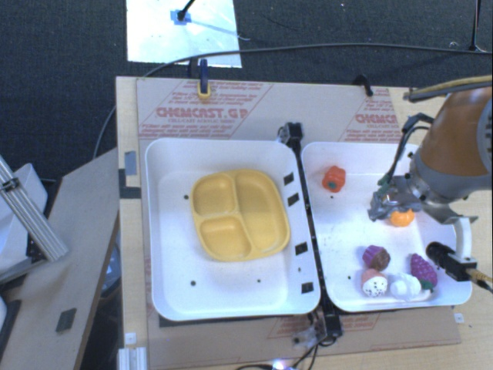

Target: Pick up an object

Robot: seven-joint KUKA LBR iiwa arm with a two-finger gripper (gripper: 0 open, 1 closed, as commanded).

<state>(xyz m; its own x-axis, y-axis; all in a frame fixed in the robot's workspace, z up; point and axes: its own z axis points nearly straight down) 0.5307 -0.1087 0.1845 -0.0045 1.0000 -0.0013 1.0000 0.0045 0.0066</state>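
Note:
My gripper [387, 204] hangs over the middle of the right bin [347, 230], reaching in from the right. A small orange fruit [402, 219] lies right at its lower right edge, partly covered by it; whether they touch is unclear. An orange-red pepper [333, 178] sits apart at the bin's upper left. Near the bin's front edge lie a purple-brown toy [376, 257], a white speckled piece [375, 286], a white piece [404, 286] and a purple grape bunch [423, 270].
The left bin [173, 230] holds a yellow divided plate [239, 214]. A black divider strip [304, 222] runs between the two bins. A black part of the arm's fitting [447, 259] juts over the right bin's front right corner.

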